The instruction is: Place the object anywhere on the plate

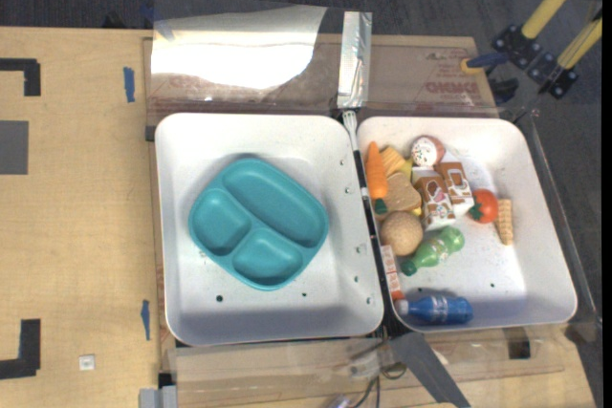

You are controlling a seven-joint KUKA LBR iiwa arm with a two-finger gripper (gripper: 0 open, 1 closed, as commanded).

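Two shallow white bins sit side by side on the bench. In the left bin (182,291) a teal plate (258,221) with three compartments lies slightly toward the bin's left edge, turned at an angle to the bin's walls; nothing rests on it. The right bin (535,287) holds a cluster of toy foods gathered against its left edge and toward the far side. An orange carrot (377,169) lies along the left wall near the far-left corner, with a round white-and-red piece (426,151) beside it toward the far wall. A brown-and-white box (446,192) sits in the middle of the cluster, touching a tan cookie-like piece (403,197) on its left. A small red tomato (484,207) and a yellow corn cob (504,220) lie just beside the box on its right. Below them a round tan ball (402,231) touches a green bottle-shaped piece (436,249). A blue bottle (437,308) lies on its side near the bin's near-left corner, apart from the rest. The gripper's state cannot be told from this view.
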